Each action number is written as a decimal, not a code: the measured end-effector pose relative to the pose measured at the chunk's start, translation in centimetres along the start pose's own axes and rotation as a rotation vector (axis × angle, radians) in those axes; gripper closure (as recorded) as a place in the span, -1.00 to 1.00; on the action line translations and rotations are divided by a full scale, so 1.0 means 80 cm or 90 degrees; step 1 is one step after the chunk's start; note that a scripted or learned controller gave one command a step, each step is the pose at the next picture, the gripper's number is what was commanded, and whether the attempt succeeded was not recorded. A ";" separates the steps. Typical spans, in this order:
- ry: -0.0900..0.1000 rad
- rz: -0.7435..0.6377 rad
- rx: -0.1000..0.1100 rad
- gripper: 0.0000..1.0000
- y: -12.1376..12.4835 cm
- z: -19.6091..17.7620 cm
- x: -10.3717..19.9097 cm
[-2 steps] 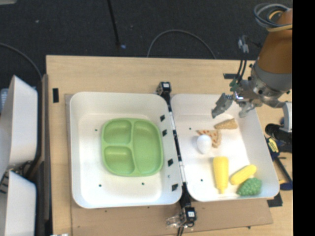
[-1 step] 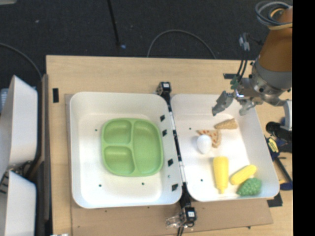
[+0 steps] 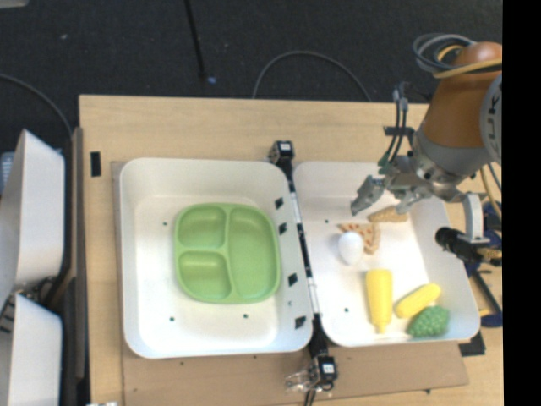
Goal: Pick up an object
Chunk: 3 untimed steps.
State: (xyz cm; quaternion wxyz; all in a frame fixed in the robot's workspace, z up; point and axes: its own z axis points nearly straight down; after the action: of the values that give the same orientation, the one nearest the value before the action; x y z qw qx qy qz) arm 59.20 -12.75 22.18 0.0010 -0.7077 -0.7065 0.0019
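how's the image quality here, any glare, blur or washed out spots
Camera view: soft overall, with fine edges slightly fuzzy; the right bin floor is bright enough that the white egg nearly blends into it; the gripper looks a little smeared, its fingers hard to separate; the green tray in the left bin shows mild sheen; shadows are faint and lighting even.

Arm (image 3: 461, 100) cut off at right of frame, its base out of shot. Wrist hides part of right bin's (image 3: 334, 311) far wall and part of a tan item (image 3: 389, 215) below it; what that item is can't be told. Gripper (image 3: 385, 194) blurred, too small to read. White boxes (image 3: 30, 218) cropped at left edge. Desk (image 3: 211, 129) front cropped at bottom.
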 end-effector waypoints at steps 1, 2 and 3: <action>0.000 0.001 -0.001 -1.00 -0.001 0.053 0.000; 0.000 0.000 -0.001 -1.00 -0.006 0.131 -0.003; 0.000 0.003 -0.005 1.00 -0.004 0.113 -0.004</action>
State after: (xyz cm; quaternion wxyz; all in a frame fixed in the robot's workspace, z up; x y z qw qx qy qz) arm 58.88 -13.05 13.15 -0.0019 -0.7096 -0.7046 -0.0012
